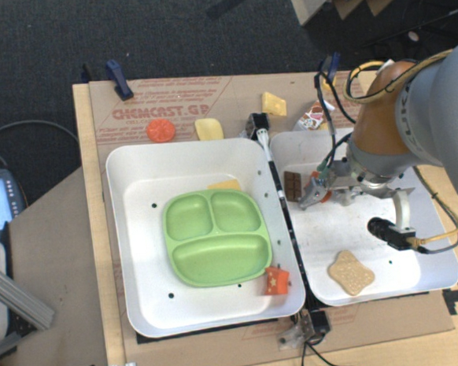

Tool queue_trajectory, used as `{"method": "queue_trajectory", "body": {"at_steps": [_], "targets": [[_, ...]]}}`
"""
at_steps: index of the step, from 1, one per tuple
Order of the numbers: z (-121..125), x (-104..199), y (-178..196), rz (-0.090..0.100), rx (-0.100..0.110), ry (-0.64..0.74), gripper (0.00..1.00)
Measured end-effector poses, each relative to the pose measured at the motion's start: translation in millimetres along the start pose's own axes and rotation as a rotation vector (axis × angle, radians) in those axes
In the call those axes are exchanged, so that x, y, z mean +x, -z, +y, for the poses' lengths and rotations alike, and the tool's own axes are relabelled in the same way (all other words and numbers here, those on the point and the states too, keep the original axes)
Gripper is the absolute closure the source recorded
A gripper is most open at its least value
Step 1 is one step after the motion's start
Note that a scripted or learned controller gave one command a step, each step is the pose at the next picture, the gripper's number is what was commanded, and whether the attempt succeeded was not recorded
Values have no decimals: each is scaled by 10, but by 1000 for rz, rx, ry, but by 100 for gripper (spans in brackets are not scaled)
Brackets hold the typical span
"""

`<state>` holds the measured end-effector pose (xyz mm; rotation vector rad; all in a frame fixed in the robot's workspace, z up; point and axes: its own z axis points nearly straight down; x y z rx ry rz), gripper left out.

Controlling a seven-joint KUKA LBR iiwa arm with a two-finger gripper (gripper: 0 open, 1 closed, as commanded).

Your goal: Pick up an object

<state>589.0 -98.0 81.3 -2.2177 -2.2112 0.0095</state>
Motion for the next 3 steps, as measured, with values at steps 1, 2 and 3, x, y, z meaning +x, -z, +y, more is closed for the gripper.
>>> {"method": "queue_trajectory", "body": {"at_steps": [1,2,3], "targets": [[485,-285,47,-6,-17,3,0],[475,-269,151,-6,-16,5,100],[-16,275,1094,-1,-16,8,100]]}}
